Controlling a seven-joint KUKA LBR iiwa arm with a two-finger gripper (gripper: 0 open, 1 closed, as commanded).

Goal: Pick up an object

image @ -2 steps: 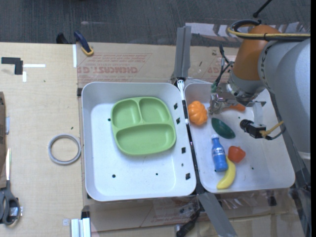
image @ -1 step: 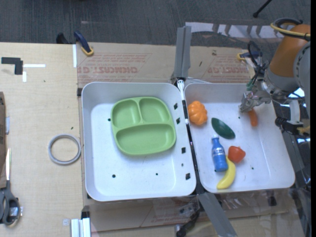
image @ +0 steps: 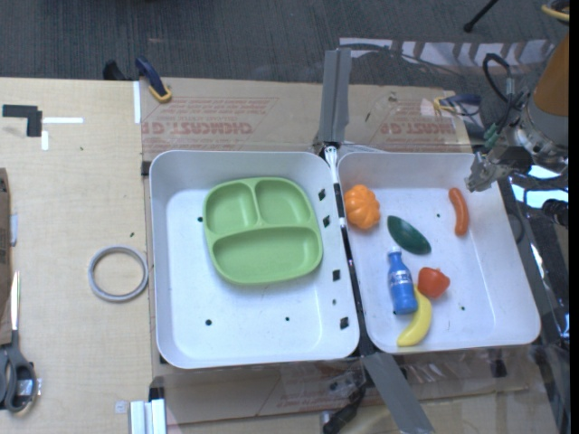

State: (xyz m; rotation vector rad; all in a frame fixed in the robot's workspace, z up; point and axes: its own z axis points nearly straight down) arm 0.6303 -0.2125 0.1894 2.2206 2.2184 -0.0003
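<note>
A robotics lab is suggested by the cardboard-covered bench [image: 72, 197], two white bins [image: 172, 333] with toy food, cabling [image: 507, 89] and carpeted floor [image: 235, 16]

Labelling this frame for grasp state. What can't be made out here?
- End effector, camera view: small and blurred among cables at the right bin's far corner, so finger state is unreadable.
- Blue bottle: label too small to read.
- Scissors: cut off by the left edge.
- Arm: cut off at the right edge.

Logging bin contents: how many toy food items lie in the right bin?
5: orange pumpkin at the left wall, sausage upper right, green leaf in the middle, tomato and banana lower down.
</note>
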